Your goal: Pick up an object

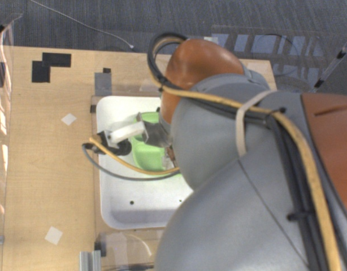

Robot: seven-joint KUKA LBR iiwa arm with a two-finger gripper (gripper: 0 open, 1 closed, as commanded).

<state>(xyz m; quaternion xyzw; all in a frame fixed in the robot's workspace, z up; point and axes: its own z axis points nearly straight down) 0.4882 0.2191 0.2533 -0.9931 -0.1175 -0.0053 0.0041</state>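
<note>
gripper low over a green object in the white bin

the gripper (156, 132) sits low inside the white bin (118, 210), at its far half, mostly hidden under the grey arm (230, 168) with its orange band (199, 61). whether it is apart or together i cannot tell. a green object (146, 156) lies in the bin touching or just beneath the gripper, its right side covered by the arm. the bin's near half is bare white floor. the wooden bench (38, 168) to the left carries a black l-shaped mark (49, 65).
</note>
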